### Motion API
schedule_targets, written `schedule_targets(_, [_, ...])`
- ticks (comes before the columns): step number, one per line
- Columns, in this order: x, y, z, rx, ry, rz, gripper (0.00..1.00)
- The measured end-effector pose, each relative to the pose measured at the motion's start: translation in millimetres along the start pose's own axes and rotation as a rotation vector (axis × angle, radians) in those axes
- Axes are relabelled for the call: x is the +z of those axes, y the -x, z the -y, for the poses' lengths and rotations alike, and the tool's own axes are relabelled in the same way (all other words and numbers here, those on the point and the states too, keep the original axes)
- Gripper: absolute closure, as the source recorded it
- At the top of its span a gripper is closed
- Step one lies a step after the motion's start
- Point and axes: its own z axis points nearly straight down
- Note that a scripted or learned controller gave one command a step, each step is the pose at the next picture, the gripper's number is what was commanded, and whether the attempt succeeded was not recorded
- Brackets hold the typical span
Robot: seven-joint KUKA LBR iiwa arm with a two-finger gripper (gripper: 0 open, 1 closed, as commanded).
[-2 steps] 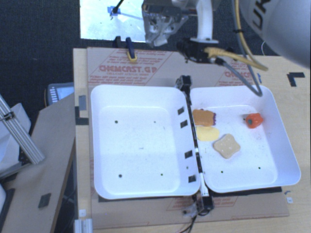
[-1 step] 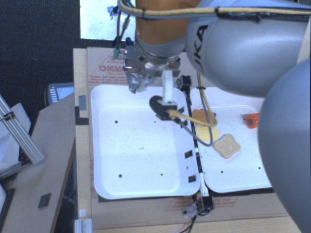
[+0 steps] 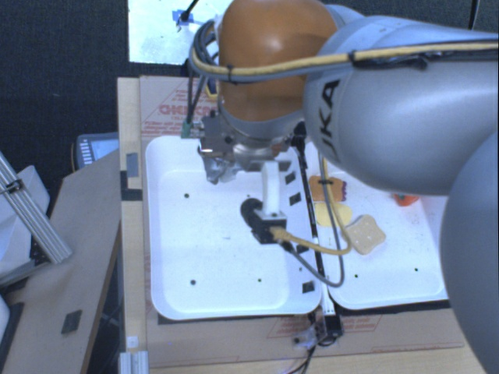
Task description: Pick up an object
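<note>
My gripper (image 3: 220,168) hangs low over the far part of the left white bin (image 3: 187,287), under the orange wrist band, and the arm's bulk hides much of it. In the right bin (image 3: 398,283) lie a beige, toast-like block (image 3: 366,234), a yellow and orange object (image 3: 330,191) partly behind cables, and a small orange-red piece (image 3: 405,200) at the arm's edge. None of these objects is between my fingers in what shows.
The grey arm covers most of the right bin's far side. A cardboard sheet (image 3: 168,111) lies under the bins. A tan bench surface (image 3: 82,240) and a metal rail (image 3: 31,216) sit at the left.
</note>
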Motion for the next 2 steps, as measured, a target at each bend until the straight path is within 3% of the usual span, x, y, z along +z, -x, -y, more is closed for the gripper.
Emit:
schedule_targets(1, [-9.3, 0.5, -8.2, 0.003, 0.006, -0.001, 1.0])
schedule_targets(2, [-40.4, 0.2, -46.1, 0.005, 0.01, -0.003, 1.0])
